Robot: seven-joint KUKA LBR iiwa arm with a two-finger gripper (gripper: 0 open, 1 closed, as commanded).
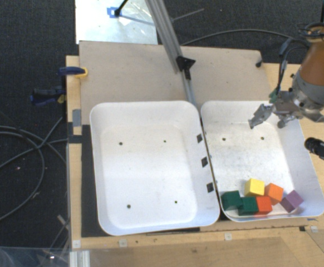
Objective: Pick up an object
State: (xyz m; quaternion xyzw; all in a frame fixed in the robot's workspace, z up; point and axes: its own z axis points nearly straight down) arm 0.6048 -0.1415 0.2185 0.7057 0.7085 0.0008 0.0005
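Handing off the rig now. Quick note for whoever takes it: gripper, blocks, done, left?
Gripper: open, holding nothing, above the upper part of the right bin.
Blocks: all clustered at the near edge of the right bin: yellow block, orange block, purple block, red-orange block, two dark green blocks.
Left bin: no blocks in it.
Done: nothing picked yet.
Left: move down to the cluster, grasp one block, lift.

Two white bins sit side by side on a wooden bench point(151, 71): left bin point(103, 204), right bin point(309, 182). Grey pole point(167, 26) slants over the bench. Blue clamp point(67, 71) at bench's left edge. Black cables point(17, 149) on dark floor.
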